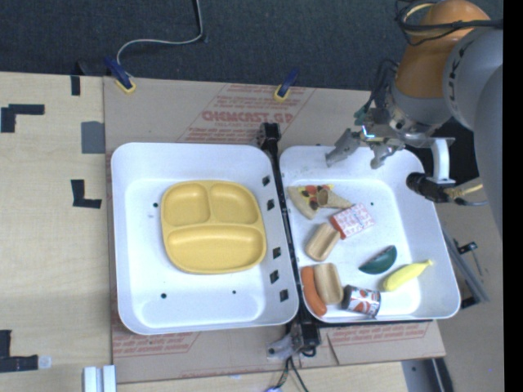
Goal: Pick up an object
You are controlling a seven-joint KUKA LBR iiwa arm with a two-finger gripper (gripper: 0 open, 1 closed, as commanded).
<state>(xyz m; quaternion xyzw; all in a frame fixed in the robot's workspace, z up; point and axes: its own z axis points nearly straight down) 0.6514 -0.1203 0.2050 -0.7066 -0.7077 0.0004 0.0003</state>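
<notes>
**Tool spread over right bin's upper edge, nothing between fingers**

Left bin (135, 243), centre-left of frame: one yellow divided plate (214, 225), three compartments, sitting flat in the middle.

Right bin (425, 219), centre-right, holds all the loose items:
- pizza slice toy (317, 198), upper left of the bin, tan with dark and red toppings
- red-and-white packet (353, 220), just right of and below the pizza slice, tilted
- bread roll (322, 241), below the packet, lying at a slant
- hot dog (320, 287), lower left corner of the bin, red sausage beside a tan bun
- small can (360, 300), dark with red and white label, on its side, touching or just beside the hot dog
- banana (406, 275), yellow, lower right, tilted
- dark green piece (379, 260), curved, just above and left of the banana; can't tell what it is

Tool (357, 152): upper right of frame, over the right bin's top rim. Two grey fingers (341, 149) splayed apart, empty. Well apart from every item; the nearest is the pizza slice, below it. Arm (441, 47) comes in from the upper right, orange band visible.

Worktop (49, 219): brown cardboard sheet with red print under both bins, black tape marks at left, blue-and-yellow clamps (120, 74) at the upper edge. Dark carpet across the top of frame, with a white cable (167, 42) looping over it.
</notes>
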